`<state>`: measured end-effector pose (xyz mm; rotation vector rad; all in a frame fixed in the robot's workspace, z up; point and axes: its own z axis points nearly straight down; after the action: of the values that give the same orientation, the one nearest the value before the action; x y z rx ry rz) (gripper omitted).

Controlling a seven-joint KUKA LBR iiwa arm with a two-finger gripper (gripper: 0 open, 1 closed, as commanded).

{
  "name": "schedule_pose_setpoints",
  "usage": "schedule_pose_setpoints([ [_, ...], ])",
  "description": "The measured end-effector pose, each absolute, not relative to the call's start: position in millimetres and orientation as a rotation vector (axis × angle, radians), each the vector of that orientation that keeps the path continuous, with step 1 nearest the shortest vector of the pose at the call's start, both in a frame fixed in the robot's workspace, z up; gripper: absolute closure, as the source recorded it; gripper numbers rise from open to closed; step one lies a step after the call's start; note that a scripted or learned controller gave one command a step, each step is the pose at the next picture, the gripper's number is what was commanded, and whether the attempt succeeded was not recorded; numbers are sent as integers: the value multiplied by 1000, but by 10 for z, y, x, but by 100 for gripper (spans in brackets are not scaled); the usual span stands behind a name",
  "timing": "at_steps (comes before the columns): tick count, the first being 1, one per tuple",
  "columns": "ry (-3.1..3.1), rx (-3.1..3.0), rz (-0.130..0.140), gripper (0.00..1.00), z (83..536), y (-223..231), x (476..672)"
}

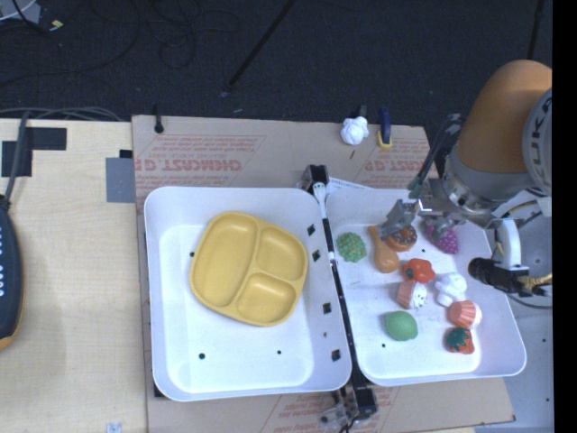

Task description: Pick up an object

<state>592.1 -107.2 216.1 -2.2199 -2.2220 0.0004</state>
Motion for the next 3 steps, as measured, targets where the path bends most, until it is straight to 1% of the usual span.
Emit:
schedule_pose_setpoints([
  [1, -2220, -2220, 0, 100, 2261, -1080, 5922],
  [2, -2224, -2221, -6, 100, 3165, -784, 5237],
  [3, -2232, -2216, -12, 100, 4260, -137, 4757],
])
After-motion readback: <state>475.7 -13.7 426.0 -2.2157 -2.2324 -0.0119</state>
